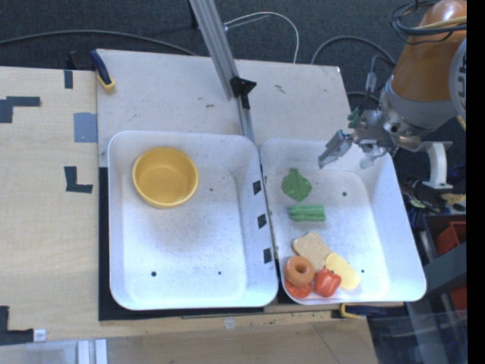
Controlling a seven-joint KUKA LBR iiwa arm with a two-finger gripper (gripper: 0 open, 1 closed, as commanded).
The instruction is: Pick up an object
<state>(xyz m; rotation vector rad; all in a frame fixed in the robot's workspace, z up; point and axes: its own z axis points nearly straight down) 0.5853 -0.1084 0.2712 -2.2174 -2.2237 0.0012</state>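
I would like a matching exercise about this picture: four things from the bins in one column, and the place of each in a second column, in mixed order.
Things:
1. yellow bowl
2. doughnut
3. green leafy piece
4. pincer

Places:
A. near front edge of right bin
B. above right bin's far edge
C. left bin, far left part
D. right bin, far left part, beyond the green beans

Pairs: 1-C, 2-A, 3-D, 4-B
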